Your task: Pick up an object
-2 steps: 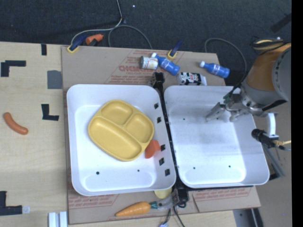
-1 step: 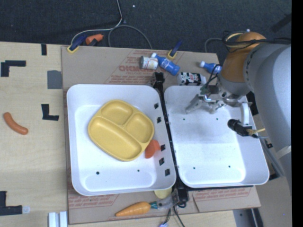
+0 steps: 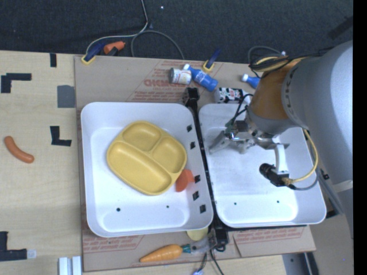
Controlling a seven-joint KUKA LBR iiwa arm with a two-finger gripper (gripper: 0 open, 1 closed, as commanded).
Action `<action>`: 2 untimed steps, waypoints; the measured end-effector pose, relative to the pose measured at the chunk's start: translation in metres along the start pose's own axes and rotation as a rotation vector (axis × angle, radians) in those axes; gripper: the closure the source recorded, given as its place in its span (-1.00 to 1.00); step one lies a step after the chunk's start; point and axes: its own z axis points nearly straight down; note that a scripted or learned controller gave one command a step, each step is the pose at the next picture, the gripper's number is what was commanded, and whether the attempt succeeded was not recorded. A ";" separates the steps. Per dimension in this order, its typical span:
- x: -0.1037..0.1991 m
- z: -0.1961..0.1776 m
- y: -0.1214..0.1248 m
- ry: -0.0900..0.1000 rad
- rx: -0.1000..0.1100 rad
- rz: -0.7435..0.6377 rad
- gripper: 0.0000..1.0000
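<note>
A yellow divided plate [image 3: 147, 156] lies in the left bin [image 3: 94, 199]. A small orange-red object [image 3: 184, 180] rests against the plate's right edge, near the wall between the bins. My gripper [image 3: 230, 138] hangs over the upper left part of the right bin [image 3: 298, 211], below the arm's orange band [image 3: 269, 96]. Nothing shows in it. The arm's grey body hides the right bin's upper right corner.
Outside the bins, a toy carrot [image 3: 162, 252] lies at the bench front and a sausage-shaped toy [image 3: 19, 149] at far left. Blue and white bottles [image 3: 195, 76] lie behind the bins. A black cable plug [image 3: 274, 174] hangs over the right bin.
</note>
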 end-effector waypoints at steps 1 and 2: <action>0.000 -0.031 0.001 0.004 0.003 0.001 -1.00; 0.005 0.004 0.027 0.004 0.006 0.002 -1.00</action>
